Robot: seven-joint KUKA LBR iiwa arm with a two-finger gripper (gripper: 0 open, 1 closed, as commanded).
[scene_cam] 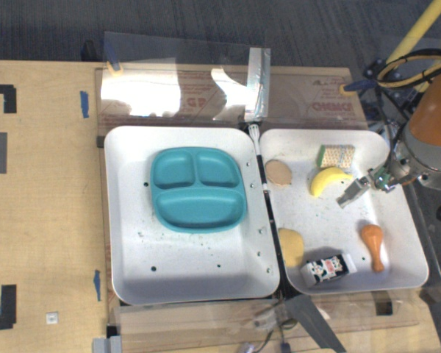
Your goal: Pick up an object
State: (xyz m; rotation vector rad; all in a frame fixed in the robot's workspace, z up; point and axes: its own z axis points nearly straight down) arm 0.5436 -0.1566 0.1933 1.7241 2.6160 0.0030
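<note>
Nearest the lens, at 6 o'clock in the right bin: a small black-and-white carton, lying on its side against the near wall. Just beside it at 9 o'clock, a yellowish lump. At 3 o'clock from the carton, an orange carrot-shaped toy, lengthwise toward the near rim. Farther back, a yellow banana near the bin's middle, touching a green-edged sponge at its 12 o'clock. At 9 o'clock from the banana, a round tan cookie-like disc by the dividing wall. Over the bin at 3 o'clock from the banana, the gripper, reaching in from the right, nothing seen between its tips; cannot tell whether spread or closed. In the left bin, a teal divided plate, centred. Underneath both, the wooden surface.
</note>
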